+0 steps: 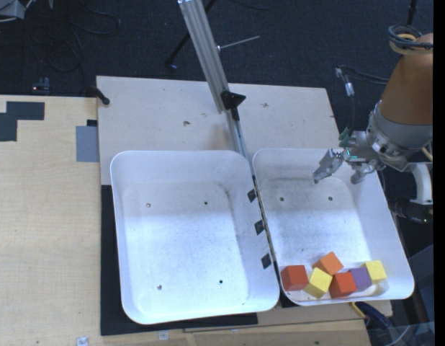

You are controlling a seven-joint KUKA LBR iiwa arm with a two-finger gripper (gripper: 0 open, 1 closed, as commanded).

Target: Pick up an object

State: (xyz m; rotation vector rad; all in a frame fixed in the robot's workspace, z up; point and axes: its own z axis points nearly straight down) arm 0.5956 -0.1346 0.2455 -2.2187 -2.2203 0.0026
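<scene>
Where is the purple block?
The purple block sits in the near right corner of the right bin, between the yellow block and a red block, far from the gripper.

Bench surroundings, non-task items noted.
A slanted aluminium rail (208, 56) rises from the beige board (172, 114) behind the bins, with a black bracket (232, 100) partway down. A light wooden tabletop (42, 222) lies left, bearing grey patches (86, 143). Dark carpet with cables (100, 20) lies beyond.
</scene>
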